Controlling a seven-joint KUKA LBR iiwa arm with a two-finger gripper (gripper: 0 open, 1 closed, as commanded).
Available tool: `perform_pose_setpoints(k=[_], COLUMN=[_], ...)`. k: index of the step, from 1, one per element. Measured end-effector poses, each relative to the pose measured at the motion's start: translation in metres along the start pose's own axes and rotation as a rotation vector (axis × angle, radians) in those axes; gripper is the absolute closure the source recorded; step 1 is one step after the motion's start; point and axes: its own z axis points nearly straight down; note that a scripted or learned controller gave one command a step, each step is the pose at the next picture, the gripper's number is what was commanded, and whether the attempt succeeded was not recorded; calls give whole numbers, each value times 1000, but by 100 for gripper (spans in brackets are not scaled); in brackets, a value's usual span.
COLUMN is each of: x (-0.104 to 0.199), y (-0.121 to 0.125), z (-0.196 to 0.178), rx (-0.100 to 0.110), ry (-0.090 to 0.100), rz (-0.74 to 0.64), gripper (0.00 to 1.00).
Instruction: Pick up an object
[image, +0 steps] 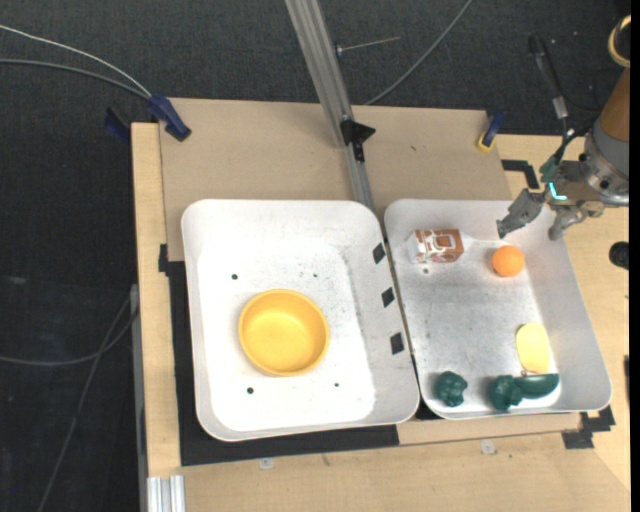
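My gripper (540, 219) hovers over the far right corner of the right bin (470, 340), its two fingers spread open with nothing between them. An orange ball (508, 262) lies just below and left of the fingertips. A small brown and white packet (438, 246) sits near the bin's far left. A pale yellow oval piece (534, 347) lies near the right wall. Two dark green items (450, 388) (520, 389) rest along the near edge.
The left bin (215, 260) holds a yellow bowl (284, 331). A metal pole (330, 90) rises from between the bins at the back. Blue and yellow clamps grip the board's far corners.
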Motion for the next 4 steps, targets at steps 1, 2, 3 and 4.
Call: perform_pose_setpoints(k=[1, 2, 3, 4], x=[0, 0, -2, -1], y=[1, -7, -17, -17], z=[-3, 58, 108, 150], rx=[-5, 3, 3, 3], ry=[-1, 0, 1, 1], rz=[0, 1, 1, 0], gripper=[0, 0, 0, 0])
